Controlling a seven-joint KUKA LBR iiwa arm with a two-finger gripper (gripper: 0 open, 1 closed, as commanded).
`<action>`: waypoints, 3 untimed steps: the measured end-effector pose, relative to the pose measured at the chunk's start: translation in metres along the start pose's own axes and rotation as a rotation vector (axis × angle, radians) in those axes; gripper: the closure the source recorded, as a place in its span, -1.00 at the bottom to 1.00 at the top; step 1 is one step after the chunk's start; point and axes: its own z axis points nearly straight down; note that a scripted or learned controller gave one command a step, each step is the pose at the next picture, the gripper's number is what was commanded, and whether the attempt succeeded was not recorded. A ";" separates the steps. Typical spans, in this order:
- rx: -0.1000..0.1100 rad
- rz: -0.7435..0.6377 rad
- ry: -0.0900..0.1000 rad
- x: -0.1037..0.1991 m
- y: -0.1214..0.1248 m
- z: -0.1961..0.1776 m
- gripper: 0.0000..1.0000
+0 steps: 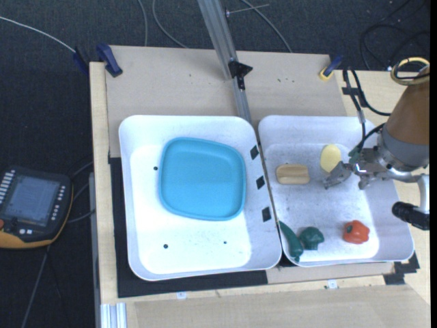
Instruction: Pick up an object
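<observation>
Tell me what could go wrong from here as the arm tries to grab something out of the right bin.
1. The gripper sits right beside the small yellow rounded object, so closing or descending may nudge it aside rather than catch it.
2. The tan bread-like block lies close by to the left and could get bumped.
3. The arm works close to the right white bin's far-right wall, and the green toy and red pepper-like toy sit near the bin's edges, which may make them awkward picks.
</observation>
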 end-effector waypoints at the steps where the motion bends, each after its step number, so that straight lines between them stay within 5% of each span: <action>1: 0.000 0.000 0.000 0.000 -0.001 0.045 -1.00; 2: -0.005 0.000 -0.001 0.000 0.001 0.032 1.00; 3: -0.009 0.001 -0.002 -0.003 -0.005 -0.027 1.00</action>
